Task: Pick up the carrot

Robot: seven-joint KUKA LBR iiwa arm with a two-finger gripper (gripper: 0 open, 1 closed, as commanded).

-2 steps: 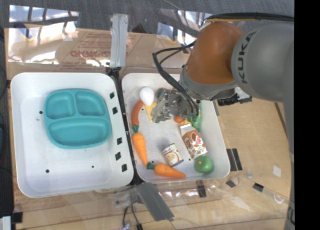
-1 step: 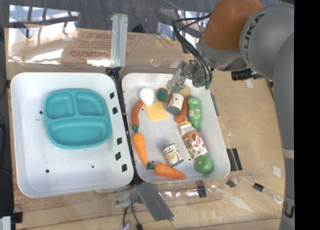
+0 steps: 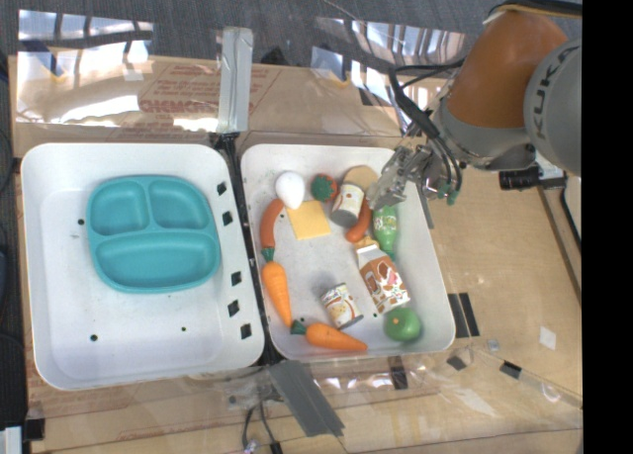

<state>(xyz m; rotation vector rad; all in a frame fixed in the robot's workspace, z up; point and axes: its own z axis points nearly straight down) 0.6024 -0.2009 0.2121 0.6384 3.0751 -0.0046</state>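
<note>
- We see the gripper point(image 3: 396, 183) at the upper right of the right bin point(image 3: 427, 244), but its parts blur against the cables, so we cannot tell its state, and nothing is plainly held in it.
- The arm point(image 3: 509, 76) is cut off by the frame's right side.
- Under the gripper lies a green vegetable point(image 3: 387, 229); we cannot make out whether they touch.
- We count two carrots along the right bin's near-left edge: one carrot point(image 3: 276, 289) lies by the left wall, the other carrot point(image 3: 330, 336) lies along the near wall, and their ends come close together.
- Two orange sausage-like pieces: one point(image 3: 268, 224) above the first carrot, one point(image 3: 360, 223) partly hidden beside a can.
- Two small cans: one can point(image 3: 346, 203) near the top, another can point(image 3: 339, 306) near the bottom.
- One white egg point(image 3: 290, 188), one yellow slice point(image 3: 310, 220), one printed carton point(image 3: 383, 282), one green round fruit point(image 3: 403, 324).
- The left bin point(image 3: 45, 274) holds one teal divided tray point(image 3: 151, 232) with three compartments.
</note>
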